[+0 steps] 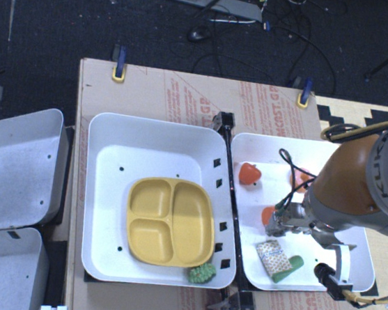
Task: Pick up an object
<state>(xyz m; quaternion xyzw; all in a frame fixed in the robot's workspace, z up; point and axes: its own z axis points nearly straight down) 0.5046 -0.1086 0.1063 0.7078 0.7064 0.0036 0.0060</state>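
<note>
In the right bin (361, 271), your pincer (278, 223) hovers beside a small orange-red object (268, 215); its opening cannot be told. The object looks light, smooth and rounded, so grip it across the middle.

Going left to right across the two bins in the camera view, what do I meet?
Yellow divided plate → green fuzzy item → red strawberry-like toy → patterned packet → green stick → arm's wrist.
</note>
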